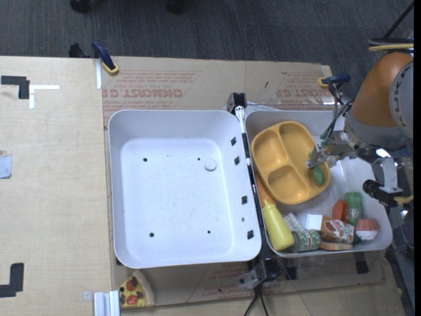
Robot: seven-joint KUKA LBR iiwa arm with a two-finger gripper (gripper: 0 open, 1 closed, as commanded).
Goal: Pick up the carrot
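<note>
An orange tapered piece that looks like the carrot (260, 189) lies along the left wall of the right bin (381, 242), partly tucked under the yellow divided plate (289, 160). My gripper (318, 159) hangs over the plate's right rim, well to the right of the carrot. A small green object (320, 176) sits just below the gripper at the plate's edge; I cannot tell whether the gripper touches it.
A yellow bottle (277, 228), a can (304, 239) and several toy foods (348, 222) crowd the right bin's near side. The left bin (118, 196) holds a small white disc (210, 165). A pizza-slice toy (133, 291) lies on the cardboard in front.
</note>
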